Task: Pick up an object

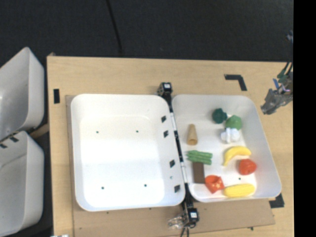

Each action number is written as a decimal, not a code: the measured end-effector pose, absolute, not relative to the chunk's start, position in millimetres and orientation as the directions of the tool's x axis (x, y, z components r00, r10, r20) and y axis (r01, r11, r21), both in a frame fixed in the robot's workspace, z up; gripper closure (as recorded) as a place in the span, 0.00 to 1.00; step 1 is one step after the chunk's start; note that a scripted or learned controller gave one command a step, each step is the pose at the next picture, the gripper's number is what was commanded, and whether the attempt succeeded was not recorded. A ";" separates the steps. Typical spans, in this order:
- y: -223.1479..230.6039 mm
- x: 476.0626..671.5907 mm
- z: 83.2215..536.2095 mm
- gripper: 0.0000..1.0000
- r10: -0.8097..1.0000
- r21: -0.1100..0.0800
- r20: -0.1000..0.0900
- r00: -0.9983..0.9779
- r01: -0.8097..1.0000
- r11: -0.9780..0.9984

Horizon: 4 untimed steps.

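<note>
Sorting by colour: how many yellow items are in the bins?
2, both in the right bin: a banana near its middle right, and a yellow piece at the near edge. None looks hidden.

From where I stand, little of the robot shows: a small grey metal tool (274,101) at about three o'clock, blurry, with thin dark parts above it and a touch of blue and green, perhaps wiring.
</note>
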<state>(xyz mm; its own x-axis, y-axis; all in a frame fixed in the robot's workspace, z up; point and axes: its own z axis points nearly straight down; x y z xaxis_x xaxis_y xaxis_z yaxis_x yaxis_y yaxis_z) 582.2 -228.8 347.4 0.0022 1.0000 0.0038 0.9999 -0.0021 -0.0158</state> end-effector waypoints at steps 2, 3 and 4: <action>-227.5 653.1 558.7 1.00 1.000 0.018 -0.008 -0.006 1.000 0.006; -229.3 635.2 416.8 1.00 1.000 -0.012 0.002 0.002 1.000 -0.002; -227.7 670.6 518.9 1.00 1.000 0.014 -0.006 -0.005 1.000 0.005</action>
<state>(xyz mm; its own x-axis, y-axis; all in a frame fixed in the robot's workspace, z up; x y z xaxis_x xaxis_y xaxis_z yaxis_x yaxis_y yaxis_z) 670.6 -227.7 518.9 -0.0046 1.0000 -0.0065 0.9999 0.0047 0.0142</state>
